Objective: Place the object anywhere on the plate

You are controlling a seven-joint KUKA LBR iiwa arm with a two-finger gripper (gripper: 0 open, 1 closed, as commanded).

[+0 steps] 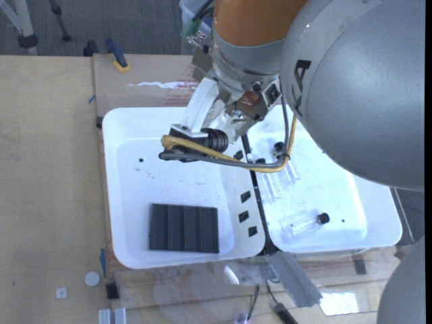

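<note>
A dark grey ribbed plate [183, 228] lies flat in the near part of the left bin [110, 181]. In the right bin [379, 227], a clear tube with a black cap [304, 222] lies near the front. A second clear piece [282, 175] lies further back, close to the bins' shared wall. My gripper [237, 123] hangs under the orange-banded wrist, over the far stretch of that shared wall and well above and behind the plate. The wrist and its fittings hide most of it.
Small black tabs [244, 206] line the wall between the bins. A blue clamp [116, 54] sits on the bench behind the left bin. Small loose parts [91, 279] lie on the bench at the front left. The arm's grey body covers the upper right.
</note>
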